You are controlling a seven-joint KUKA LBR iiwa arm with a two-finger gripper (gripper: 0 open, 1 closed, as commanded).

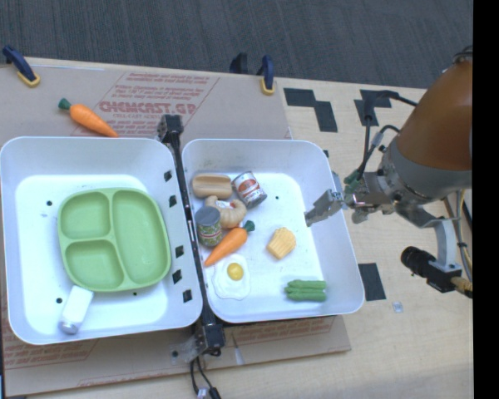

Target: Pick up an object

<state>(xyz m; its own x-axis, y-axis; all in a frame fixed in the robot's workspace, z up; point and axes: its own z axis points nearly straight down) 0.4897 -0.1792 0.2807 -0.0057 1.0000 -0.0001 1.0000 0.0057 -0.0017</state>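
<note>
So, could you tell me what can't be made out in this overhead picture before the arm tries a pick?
- Gripper: too small and blurred in the camera view to tell whether its fingers are open.
- Arm: cut off by the right edge.
- Labels on the two cans: too small to read.
- Pale item beside the carrot: partly hidden, identity unclear.

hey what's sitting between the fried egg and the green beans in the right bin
In the camera view, bare white bin floor separates the fried egg from the green beans; the yellow corn piece sits farther up.

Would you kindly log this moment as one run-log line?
arm: right side | tool: over right bin edge | held: nothing visible | nearest: corn
</note>
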